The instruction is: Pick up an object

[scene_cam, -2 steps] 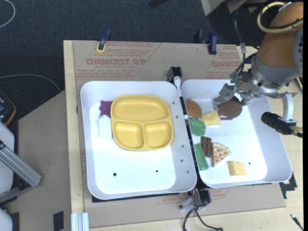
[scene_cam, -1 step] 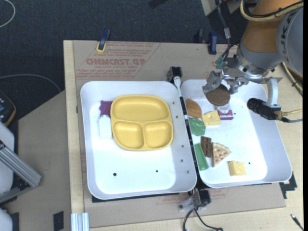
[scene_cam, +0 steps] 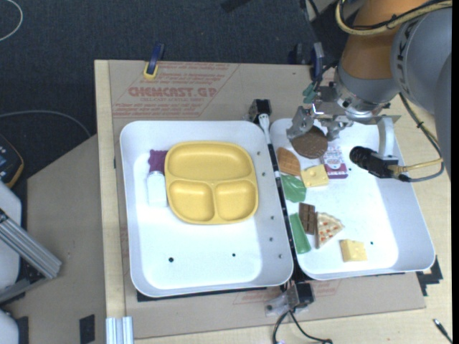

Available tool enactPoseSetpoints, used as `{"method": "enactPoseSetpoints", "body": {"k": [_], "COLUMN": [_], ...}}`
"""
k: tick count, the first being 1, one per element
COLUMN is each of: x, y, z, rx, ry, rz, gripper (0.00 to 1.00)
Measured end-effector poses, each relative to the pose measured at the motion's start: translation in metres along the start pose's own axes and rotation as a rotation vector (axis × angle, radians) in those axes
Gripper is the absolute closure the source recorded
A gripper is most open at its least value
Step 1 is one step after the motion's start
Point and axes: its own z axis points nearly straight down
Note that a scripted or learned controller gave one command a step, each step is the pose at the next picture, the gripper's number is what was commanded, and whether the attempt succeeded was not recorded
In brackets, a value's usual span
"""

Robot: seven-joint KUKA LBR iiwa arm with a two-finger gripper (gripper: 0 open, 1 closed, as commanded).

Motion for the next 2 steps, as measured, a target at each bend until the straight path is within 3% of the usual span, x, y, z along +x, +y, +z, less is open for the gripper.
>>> {"method": "enactPoseSetpoints", "body": {"k": [1, 2], "x": [0.001, 0.004], "y": [0.010, 0.001], "z": [0.002, -0.017], "rx": [-0.004, -0.006], "ry": [-0.002, -0.002], "rz": [0.003, 0.003], "gripper": [1.00, 1.00]}}
